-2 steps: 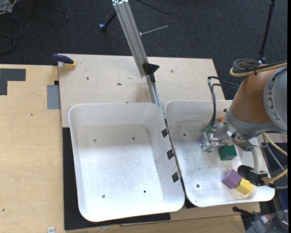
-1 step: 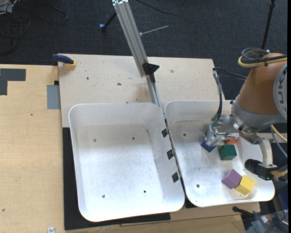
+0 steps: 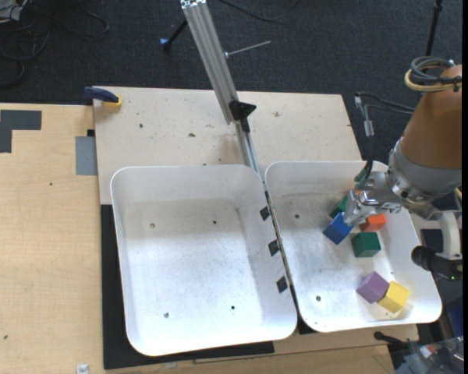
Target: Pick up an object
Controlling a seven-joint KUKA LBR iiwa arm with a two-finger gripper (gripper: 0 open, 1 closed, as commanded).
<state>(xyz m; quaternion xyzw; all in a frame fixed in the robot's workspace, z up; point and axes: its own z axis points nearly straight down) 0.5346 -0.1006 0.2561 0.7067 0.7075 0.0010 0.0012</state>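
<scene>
The right bin (image 3: 312, 302) holds several small blocks. A blue block (image 3: 337, 229) lies tilted near the bin's middle, right under my gripper (image 3: 359, 207). An orange block (image 3: 375, 221) and a dark green block (image 3: 366, 244) sit just right of it, and another green piece (image 3: 343, 205) peeks out behind the gripper. Nearer the front right corner lie a purple block (image 3: 372, 287) and a yellow block (image 3: 395, 298), touching each other. The gripper reaches in from the right and hangs low over the blue and orange blocks.
The left bin (image 3: 140, 185) stands beside the right one, with a divider rim (image 3: 271, 232) carrying black clips between them. A slanted aluminium pole (image 3: 216, 61) rises behind the bins. A blue and yellow clamp (image 3: 103, 96) sits at the bench's back left.
</scene>
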